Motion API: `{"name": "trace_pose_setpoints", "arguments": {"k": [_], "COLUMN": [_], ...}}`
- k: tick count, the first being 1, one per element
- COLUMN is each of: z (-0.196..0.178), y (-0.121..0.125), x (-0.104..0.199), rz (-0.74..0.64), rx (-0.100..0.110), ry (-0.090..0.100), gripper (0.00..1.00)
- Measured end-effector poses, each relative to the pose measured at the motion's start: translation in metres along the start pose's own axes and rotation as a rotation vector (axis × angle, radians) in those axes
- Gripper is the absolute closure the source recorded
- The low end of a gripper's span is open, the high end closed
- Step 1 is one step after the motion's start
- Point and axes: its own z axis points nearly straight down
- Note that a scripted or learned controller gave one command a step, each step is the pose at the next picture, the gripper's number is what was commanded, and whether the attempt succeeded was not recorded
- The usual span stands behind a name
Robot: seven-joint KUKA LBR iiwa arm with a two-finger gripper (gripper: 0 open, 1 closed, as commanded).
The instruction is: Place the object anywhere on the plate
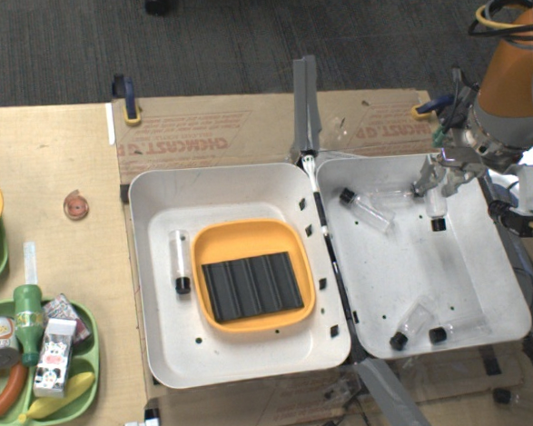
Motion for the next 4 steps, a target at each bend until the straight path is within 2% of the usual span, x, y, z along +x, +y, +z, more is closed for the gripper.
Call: {"name": "trace_pose_setpoints", "arguments": {"k": [1, 2, 3, 4], "z": [-0.034, -0.061, -0.061, -0.067], "y": [0.032, 0.044, 0.044, 0.044], "x": [-0.036, -0.052, -0.052, -0.052], "rz": [-0.227, -0.533, -0.533, -0.844], "rx": [-0.004, -0.005, -0.005, -0.007], "ry": [-0.001, -0.002, -0.002, -0.003], "gripper": [1.0, 1.0, 0.0, 0.0]}}
